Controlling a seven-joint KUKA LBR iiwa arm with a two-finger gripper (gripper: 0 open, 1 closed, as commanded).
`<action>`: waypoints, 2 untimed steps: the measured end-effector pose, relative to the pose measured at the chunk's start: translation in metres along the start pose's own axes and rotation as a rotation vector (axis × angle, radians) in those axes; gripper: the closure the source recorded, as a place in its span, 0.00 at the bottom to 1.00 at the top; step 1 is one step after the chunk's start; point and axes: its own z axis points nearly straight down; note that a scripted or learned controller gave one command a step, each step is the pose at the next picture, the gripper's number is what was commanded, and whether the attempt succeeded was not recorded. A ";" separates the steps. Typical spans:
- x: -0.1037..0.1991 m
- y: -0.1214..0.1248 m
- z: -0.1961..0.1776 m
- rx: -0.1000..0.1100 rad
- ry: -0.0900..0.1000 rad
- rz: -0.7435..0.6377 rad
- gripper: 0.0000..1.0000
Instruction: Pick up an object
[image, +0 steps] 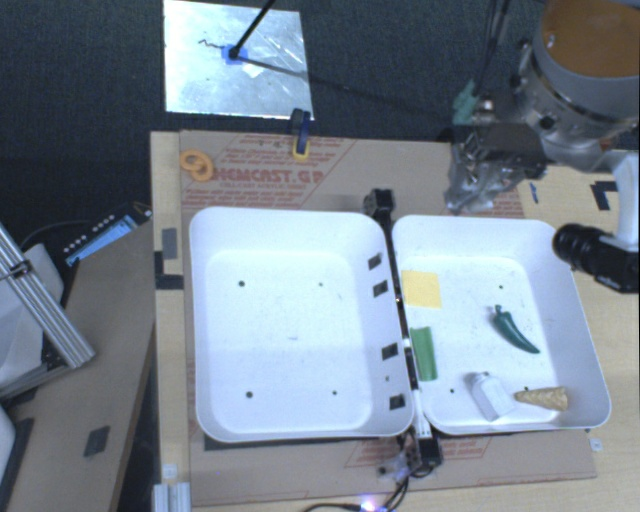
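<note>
The cardboard sheet (330, 165) under the bins carries red print, and the one word that reads fairly clearly is "HEMCAST"; the smaller lines around it are too fine to make out. The arm (585, 60) hangs over the bench's far right corner, and its gripper (478, 180) sits beyond the far rim of the right bin (590, 340), over the cardboard. Whether its jaws are open or closed cannot be told from this angle, and nothing can be seen between them.

There are two white bins. The left bin (290, 320) lies to the gripper's left and nearer the camera. All five loose objects lie in the right bin, on the near side of the gripper. One yellow square (421, 289) is the closest to it, just inside the bin by the dividing edge. One green block (423, 353) lies further toward the camera, along the same edge. One dark green pepper (514, 329) lies toward the middle right. One white piece (486, 394) and one tan cone (543, 398) lie at the near rim, farthest from the gripper, just beside each other.

One orange ring (196, 164) and one yellow-and-blue clamp (299, 135) sit well off to the gripper's left.
</note>
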 end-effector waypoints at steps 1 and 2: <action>0.031 -0.001 0.000 0.000 0.003 -0.016 1.00; 0.060 -0.004 0.260 0.018 -0.003 -0.013 1.00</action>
